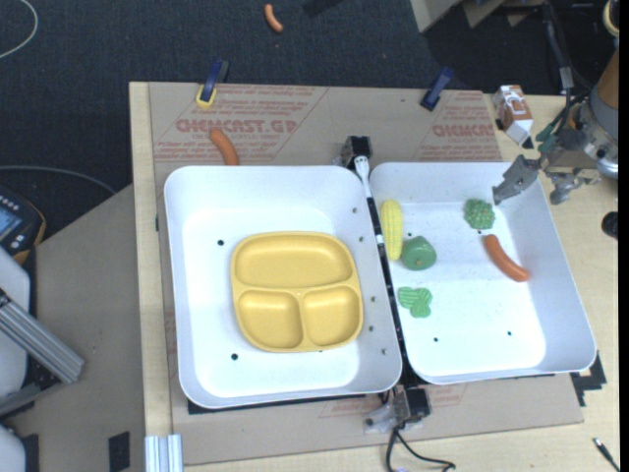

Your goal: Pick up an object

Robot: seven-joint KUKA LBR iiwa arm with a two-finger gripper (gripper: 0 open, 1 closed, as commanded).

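Objects for picking lie in the right shallow white plastic bin (550,347). Noted there: a yellow plastic corn cob (391,228) lying lengthwise just beside the bin's left wall; a round green plastic fruit (419,253) touching or nearly touching the cob's lower end; a flat, bumpy green leafy piece (415,301) below that fruit and apart from it; a small dark-green broccoli floret (479,214) toward the bin's upper middle; an orange plastic sausage (505,258) lying at a slant just below and right of the floret.

The two-finger gripper (536,176) stands at the right bin's upper right corner, above the rim, near the floret but apart from it. Its fingers are spread, with one grey fingertip (511,182) pointing down-left toward the floret. Nothing lies between the fingers.

The left shallow white plastic bin (197,264) bears a yellow plastic three-compartment tray (295,290) at its middle. A second orange sausage (225,147) rests on the brown cardboard sheet (295,116) above the left bin. Two clamps hold the sheet's far edge: a yellow-and-blue clamp (209,87) and a blue clamp (436,88).
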